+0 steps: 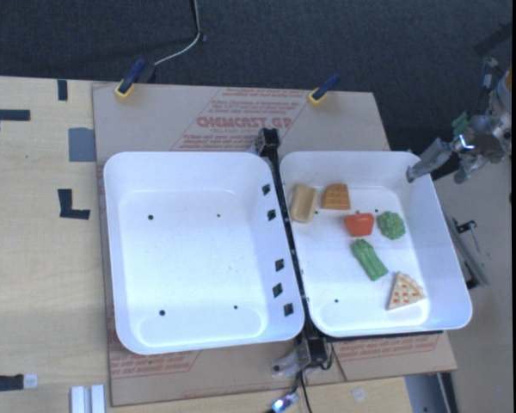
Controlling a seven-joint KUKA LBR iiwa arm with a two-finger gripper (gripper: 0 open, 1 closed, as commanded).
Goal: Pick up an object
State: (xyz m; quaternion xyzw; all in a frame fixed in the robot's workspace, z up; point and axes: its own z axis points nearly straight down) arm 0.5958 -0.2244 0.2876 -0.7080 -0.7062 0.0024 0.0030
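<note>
At far left, on the cardboard sheet (pixel 241 119): the left bin (pixel 120 231), white and shallow, floor marked with a few small dark dots. Just beside it, rims touching along a dark centre seam: the right bin (pixel 443 256), home to every candidate for the pick.

Inside, going rightward:
- Nearest the seam, a tan bread-like piece (pixel 303 202), lying by the bin's left wall.
- Just beside that, a toast slice (pixel 335 197), orange-brown.
- Lower and nearer the middle, a red toy vegetable (pixel 359 224), perhaps a pepper or tomato.
- Touching or nearly touching its right side, a green broccoli floret (pixel 391 224).
- Below the red piece, a green cucumber-like stick (pixel 369 259), lying at a slant.
- Toward the lower right corner, a wedge of pizza or waffle (pixel 404 291), apart from the rest.

At the right edge, over the bin's upper right corner: the gripper (pixel 423 167), near the rim and well apart from all six toys. Too small and blurred to tell how wide it stands, or to make out anything in it.

Judged from this: the approach step, no contact made, nothing lifted. Next, likely called for: travel left and down into the bin, centre over one toy, descend, close. Best bets: the wedge or the cucumber, each with clear space around. Riskier: the red piece and broccoli, crowded enough for a nudge or a double grab.
</note>
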